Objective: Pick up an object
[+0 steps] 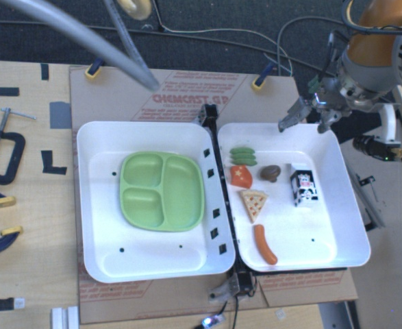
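Note:
The right bin [337, 204] holds several toy foods: a green pea pod [243, 156], a red strawberry-like piece [240, 176], a brown lump [270, 173], a pizza slice [254, 203], a sausage [265, 244] and a small black-and-white carton [303, 187]. My gripper [305, 117] hangs over the bin's far right corner, above and behind the carton. Its two fingers are spread apart with nothing between them.
The left bin [98, 184] holds a green divided plate [163, 190]. A black divider with clips runs between the bins. Yellow clamps sit at the cardboard's far corners, and cables trail behind. Tools lie on the bench at the left.

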Robot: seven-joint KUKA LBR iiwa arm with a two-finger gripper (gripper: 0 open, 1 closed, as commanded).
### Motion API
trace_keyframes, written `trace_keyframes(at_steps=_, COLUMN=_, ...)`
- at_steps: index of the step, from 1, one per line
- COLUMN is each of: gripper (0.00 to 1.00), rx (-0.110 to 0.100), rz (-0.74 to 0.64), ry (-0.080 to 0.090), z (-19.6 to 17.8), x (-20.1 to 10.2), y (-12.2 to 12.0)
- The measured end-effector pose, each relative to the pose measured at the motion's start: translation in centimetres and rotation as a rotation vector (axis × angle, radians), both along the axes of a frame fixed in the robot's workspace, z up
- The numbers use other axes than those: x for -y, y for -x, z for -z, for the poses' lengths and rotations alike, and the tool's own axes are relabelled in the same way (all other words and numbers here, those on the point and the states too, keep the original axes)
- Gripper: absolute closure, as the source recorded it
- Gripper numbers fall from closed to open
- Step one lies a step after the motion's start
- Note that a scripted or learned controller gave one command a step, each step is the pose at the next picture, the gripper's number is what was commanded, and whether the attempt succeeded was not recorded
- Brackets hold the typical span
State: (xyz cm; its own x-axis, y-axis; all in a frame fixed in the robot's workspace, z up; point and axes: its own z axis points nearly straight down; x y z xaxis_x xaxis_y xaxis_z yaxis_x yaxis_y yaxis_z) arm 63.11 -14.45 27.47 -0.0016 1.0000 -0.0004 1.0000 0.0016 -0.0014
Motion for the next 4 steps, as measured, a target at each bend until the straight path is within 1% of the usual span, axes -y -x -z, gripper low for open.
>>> trace_keyframes(at_steps=1, gripper=0.0, rx=-0.004, rz=0.0, ry=0.0, z=4.7, x=0.1, y=0.8)
trace_keyframes(at_steps=2, gripper=0.0, rx=-0.004, rz=0.001, ry=0.001, z=10.1, x=1.1, y=0.9)
trace_keyframes(at_steps=3, gripper=0.0, rx=0.003, rz=-0.001, ry=0.001, z=16.4, x=1.0, y=0.9)
trace_keyframes(at_steps=4, gripper=1.0, rx=0.0, rz=-0.002, ry=0.0, z=15.2, x=0.9, y=0.9)
